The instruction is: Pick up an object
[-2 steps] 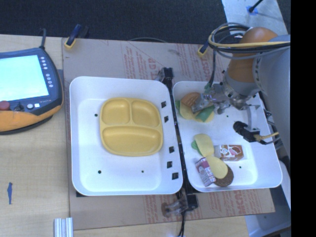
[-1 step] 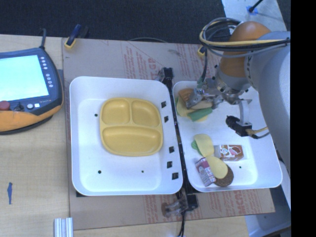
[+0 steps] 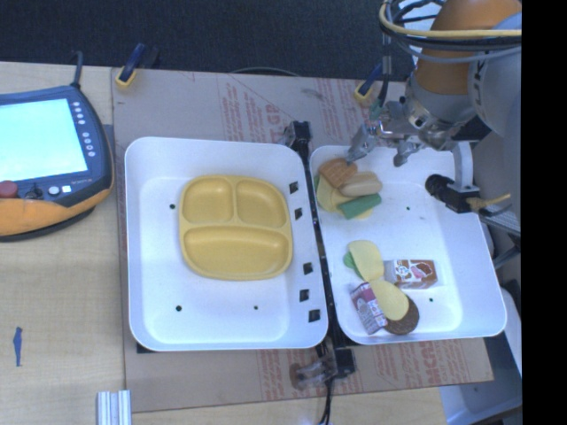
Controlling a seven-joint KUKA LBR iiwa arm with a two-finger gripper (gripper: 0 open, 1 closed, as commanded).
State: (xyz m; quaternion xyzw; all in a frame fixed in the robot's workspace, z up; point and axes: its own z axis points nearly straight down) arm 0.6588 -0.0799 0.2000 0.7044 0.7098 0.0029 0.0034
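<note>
At the near edge of the bench a black clamp fitting (image 3: pixel 323 367) sits where the two bins meet, on brown cardboard (image 3: pixel 257 104) that underlies both. The left bin (image 3: pixel 151 237) holds a yellow divided tray (image 3: pixel 236 227), lying flat near its centre, three compartments facing up. The right bin (image 3: pixel 461 290) holds the loose objects. Nearest the viewer, a small red-and-white packet (image 3: pixel 365 307) lies against a dark brown round piece (image 3: pixel 403 322), with a pale yellow oval piece (image 3: pixel 387 297) resting over both. Just beyond, a yellow-green piece (image 3: pixel 364 258) touches that oval, and a brown-and-white carton (image 3: pixel 413 273) lies beside them to the right. Farther back, by the bin's left wall, a second cluster lies together: a green piece (image 3: pixel 360 206), a tan bread-like piece (image 3: pixel 351 180) on top of it, and a pale yellow piece (image 3: pixel 326 195) underneath. The gripper (image 3: pixel 383 150) hangs over the far edge of the right bin, just beyond the bread-like piece; its two fingers stand spread apart with nothing between them. The left fingertip (image 3: pixel 357 151) is close to that cluster; contact cannot be determined. At far left, off the cardboard, a teach pendant (image 3: pixel 49 162) with a lit screen rests on the bench.
</note>
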